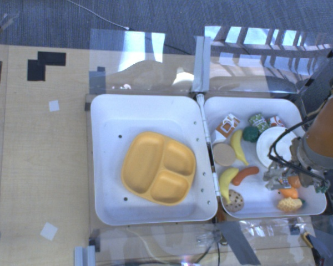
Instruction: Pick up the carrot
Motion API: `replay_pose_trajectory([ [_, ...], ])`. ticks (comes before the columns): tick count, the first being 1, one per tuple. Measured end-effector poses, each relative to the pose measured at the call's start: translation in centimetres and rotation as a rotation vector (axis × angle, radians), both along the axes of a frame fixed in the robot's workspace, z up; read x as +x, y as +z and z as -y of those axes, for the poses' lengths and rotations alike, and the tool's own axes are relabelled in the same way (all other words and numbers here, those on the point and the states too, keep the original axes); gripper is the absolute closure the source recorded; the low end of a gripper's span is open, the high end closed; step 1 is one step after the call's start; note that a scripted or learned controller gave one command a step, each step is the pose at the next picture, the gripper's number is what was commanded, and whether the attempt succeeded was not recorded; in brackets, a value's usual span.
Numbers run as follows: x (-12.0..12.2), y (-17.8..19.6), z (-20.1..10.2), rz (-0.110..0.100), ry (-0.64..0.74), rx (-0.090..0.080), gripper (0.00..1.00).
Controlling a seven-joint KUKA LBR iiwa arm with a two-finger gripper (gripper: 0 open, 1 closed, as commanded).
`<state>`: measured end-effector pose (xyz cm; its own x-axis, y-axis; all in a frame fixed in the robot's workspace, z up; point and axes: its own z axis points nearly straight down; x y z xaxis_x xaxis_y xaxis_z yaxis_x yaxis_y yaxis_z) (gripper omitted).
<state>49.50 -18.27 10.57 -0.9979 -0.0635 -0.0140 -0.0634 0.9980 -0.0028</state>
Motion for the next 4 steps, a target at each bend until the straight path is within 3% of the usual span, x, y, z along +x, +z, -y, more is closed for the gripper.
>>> replay_pose_trajectory([
  [1,0.4,2.7,2.1,-0.005,-0.059,0.001,1.00],
  [2,0.4,2.6,2.1,-0.006,-0.058,0.001,0.00],
  [3,0.7,-1.6,-0.9,-0.001,-0.102,0.001,0.00],
  [4,1.0,-0.3,-1.0,0.007,-0.096,-0.001,1.00],
])
